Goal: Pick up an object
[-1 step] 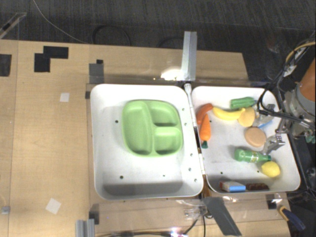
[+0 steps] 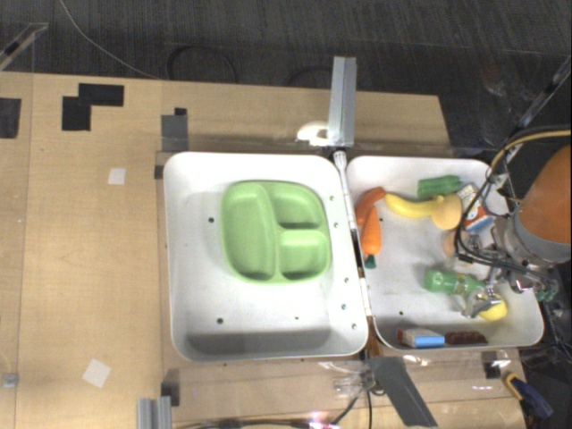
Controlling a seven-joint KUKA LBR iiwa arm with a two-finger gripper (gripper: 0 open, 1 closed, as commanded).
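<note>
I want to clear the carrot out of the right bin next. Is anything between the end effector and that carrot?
Yes. The end effector sits low at the right bin's right side, over a green item. The carrot lies against the left wall. That green item lies partly toward it; the banana sits above the path.

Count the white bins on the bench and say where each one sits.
2. The left bin holds a green divided tray; the right bin beside it holds small toys, some possibly hidden under the arm.
</note>
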